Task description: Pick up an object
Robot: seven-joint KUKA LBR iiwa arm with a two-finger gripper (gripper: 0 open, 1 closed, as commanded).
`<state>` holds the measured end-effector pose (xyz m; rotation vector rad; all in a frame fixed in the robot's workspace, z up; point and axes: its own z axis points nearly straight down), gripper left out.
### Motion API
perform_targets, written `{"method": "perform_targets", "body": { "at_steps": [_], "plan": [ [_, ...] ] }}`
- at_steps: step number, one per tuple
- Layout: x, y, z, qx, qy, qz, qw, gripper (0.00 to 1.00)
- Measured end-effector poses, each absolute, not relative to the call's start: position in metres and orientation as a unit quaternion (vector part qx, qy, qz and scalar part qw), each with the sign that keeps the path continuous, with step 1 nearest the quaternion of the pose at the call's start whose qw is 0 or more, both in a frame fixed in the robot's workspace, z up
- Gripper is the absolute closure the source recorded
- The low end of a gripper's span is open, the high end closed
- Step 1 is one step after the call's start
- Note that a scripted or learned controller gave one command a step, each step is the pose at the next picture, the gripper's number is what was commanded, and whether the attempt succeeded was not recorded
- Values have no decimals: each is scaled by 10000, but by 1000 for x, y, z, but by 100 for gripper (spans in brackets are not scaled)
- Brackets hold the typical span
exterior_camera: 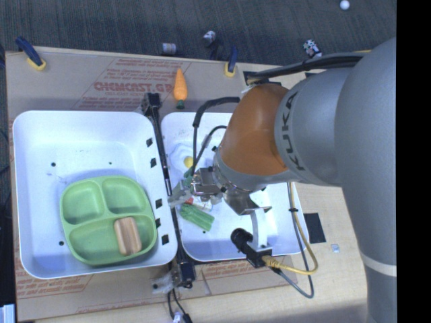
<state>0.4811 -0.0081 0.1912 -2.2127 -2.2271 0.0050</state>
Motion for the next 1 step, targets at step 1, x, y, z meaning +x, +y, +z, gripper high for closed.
{"method": "perform_targets", "body": {
  "at_steps": [1],
  "plan": [
    [541, -9, 255, -7054, -7088, -2, -6, 0]
  ]
}}
